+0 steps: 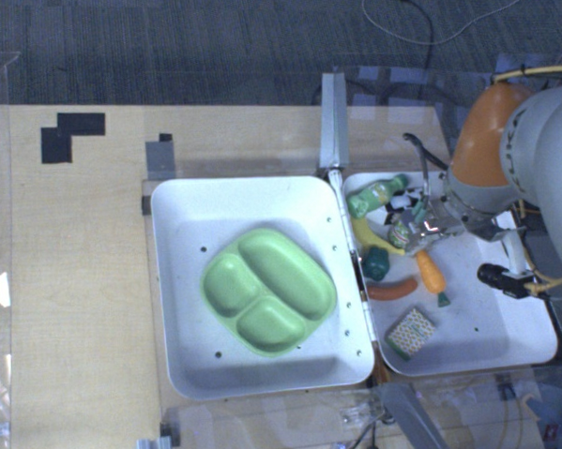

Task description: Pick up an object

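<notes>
Arm's hand [415, 229] low over the toys in the right bin [512, 333].

Camera view: 2 white bins sit side by side on the desk [78, 305]. The left bin [180, 271] holds a green 3-compartment tray [268, 290]. In the right bin, the hand hangs at the upper left of the cluster; whether it is released or clenched I cannot tell. Just below and right of it lies an orange carrot [431, 274] with a green end, tilted. A red sausage [392, 289] lies beside the carrot, a dark green piece [375, 263] and a yellow banana [364, 233] lie left of the hand, a green bottle [374, 197] above, a speckled sponge [411, 331] lower down.
</notes>
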You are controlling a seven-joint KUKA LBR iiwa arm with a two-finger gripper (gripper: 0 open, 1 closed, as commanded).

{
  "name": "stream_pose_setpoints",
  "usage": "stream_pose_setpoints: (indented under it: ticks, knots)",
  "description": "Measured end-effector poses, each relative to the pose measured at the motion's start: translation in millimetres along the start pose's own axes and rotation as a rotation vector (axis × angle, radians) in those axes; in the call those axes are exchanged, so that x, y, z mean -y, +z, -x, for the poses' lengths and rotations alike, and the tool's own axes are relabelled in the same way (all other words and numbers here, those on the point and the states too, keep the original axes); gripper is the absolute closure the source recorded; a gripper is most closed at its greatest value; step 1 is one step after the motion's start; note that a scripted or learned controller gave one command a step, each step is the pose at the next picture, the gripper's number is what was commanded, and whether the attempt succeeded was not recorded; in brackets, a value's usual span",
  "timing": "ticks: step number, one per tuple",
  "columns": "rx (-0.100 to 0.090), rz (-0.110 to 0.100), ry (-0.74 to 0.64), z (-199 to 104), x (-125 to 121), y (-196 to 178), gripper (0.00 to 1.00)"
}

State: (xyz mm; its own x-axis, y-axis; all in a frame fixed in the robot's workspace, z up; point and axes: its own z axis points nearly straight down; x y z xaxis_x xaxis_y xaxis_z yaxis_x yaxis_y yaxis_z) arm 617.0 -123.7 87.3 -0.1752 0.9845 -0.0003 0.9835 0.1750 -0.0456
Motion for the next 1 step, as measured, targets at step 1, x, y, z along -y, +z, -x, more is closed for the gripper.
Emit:
stream_pose_setpoints:
  ticks: [1]
  knots:
    - [-0.007, 0.002, 0.034, -65.2, -38.0, -90.1, 1.00]
